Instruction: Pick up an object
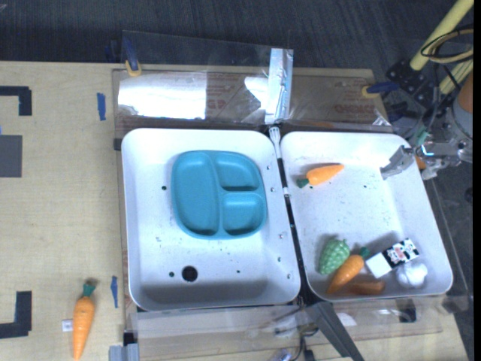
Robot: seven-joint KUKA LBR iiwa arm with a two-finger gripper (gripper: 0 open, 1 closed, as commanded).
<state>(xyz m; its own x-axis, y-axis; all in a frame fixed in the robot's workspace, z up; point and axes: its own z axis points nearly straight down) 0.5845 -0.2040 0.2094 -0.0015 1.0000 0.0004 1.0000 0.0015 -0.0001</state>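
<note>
- Camera view is showing the claw (396, 164) hanging at the upper right edge of the right bin (376, 201); I cannot tell its state
- Nearest object is lying alone: a carrot (325, 174) near the top of the right bin, apart from the walls
- For a good pick, I judge the claw should be coming down over the carrot's middle, across its long axis
- Cluttered corner below, with the green toy (332, 254) and the white block (396, 257), is looking harder
- No writing is readable
</note>
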